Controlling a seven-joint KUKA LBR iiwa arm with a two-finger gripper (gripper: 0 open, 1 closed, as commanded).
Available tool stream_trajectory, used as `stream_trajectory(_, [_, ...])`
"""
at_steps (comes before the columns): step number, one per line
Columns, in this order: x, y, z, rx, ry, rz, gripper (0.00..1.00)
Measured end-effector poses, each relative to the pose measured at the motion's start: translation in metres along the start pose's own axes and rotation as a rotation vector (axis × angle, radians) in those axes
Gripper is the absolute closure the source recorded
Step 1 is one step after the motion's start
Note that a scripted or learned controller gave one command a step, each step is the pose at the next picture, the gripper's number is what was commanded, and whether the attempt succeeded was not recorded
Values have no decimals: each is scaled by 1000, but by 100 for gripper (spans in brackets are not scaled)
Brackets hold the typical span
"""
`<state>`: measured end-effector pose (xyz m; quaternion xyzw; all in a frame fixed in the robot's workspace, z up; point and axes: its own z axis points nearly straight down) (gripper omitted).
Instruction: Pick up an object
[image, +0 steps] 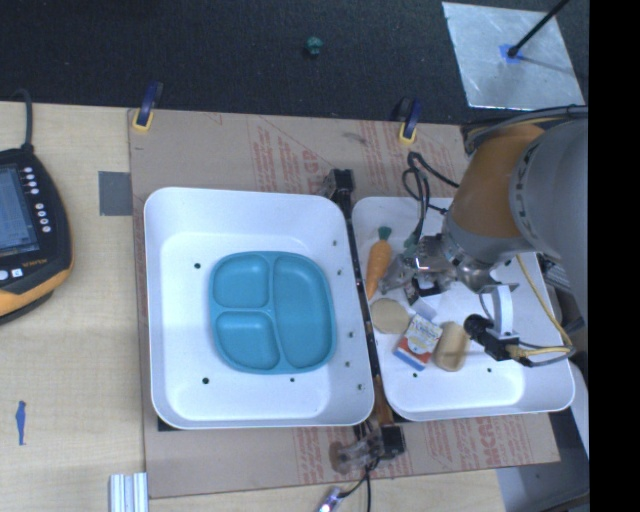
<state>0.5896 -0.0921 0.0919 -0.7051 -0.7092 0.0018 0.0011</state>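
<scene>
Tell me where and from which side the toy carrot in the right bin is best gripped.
Probably the carrot is best taken across its orange body near the middle, coming straight down from above. It lies flat and lengthwise close beside the right bin's left wall, green top pointing away from the camera, so a sideways approach looks blocked. The pincer would close across its narrow width.

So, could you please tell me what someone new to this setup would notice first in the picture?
Most likely the blue divided plate, alone in the middle of the left bin. Next, the grey arm with its orange band reaching in from the right over the right bin, its end effector low among a carrot and other small items. A handheld controller lies at the bench's left edge.
</scene>
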Motion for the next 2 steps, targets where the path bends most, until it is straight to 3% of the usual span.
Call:
stream_trajectory(1, [-1,0,-10,2,-1,-2,100])
stream_trajectory(2, [63,-18,-100,-2,2,1,100])
